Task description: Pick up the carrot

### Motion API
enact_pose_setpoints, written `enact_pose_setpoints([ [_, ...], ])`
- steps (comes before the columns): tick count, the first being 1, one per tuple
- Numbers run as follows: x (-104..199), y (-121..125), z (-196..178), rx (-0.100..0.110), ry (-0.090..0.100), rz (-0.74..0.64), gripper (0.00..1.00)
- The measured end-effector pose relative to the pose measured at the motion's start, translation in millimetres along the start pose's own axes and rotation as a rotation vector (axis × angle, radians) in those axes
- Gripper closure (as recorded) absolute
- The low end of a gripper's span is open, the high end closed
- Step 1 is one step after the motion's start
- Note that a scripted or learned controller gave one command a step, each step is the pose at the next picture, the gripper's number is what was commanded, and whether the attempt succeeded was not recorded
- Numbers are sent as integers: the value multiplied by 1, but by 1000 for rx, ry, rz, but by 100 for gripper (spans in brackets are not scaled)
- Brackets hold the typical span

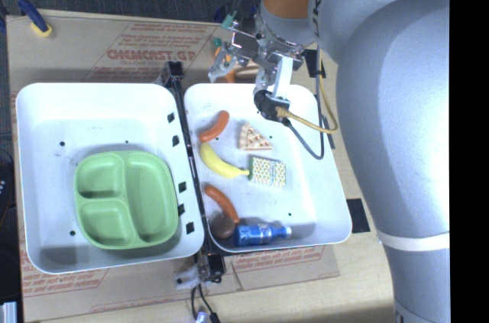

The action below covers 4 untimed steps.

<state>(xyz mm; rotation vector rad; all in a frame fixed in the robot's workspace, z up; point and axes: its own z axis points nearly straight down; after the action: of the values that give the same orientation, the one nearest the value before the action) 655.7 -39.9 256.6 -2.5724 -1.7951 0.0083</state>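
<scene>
The claw (pixel 235 63) hangs over the far rim of the right bin (pixel 327 184), at its corner nearest the left bin (pixel 38 161). How far it is open cannot be determined: the wrist hardware hides the tips. Whether it has hold of anything also cannot be determined.

The carrot (pixel 225 71) is judged to be the small orange piece with a green end. It sits just beside the claw at that same rim, and contact between the two cannot be confirmed. This identification is tentative, since the piece is small and partly hidden.

Two orange-red sausage-shaped pieces lie on the floor of the right bin, one (pixel 215 126) near the banana (pixel 221 162) and one (pixel 220 198) nearer the blue bottle (pixel 260 233). Both lie well apart from the claw, so they are probably not the target.

The claw's position at the rim suggests a pick at the bin edge. The rim wall limits approach from the far side.
</scene>
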Motion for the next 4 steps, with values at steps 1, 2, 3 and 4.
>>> enact_pose_setpoints([
  [1, 38, -14, -66, -3, 1, 366, 0],
  [2, 61, -30, -115, -3, 1, 611, 0],
  [3, 63, -40, -25, -1, 1, 1000, 0],
  [4, 44, -22, -76, -3, 2, 1003, 0],
])
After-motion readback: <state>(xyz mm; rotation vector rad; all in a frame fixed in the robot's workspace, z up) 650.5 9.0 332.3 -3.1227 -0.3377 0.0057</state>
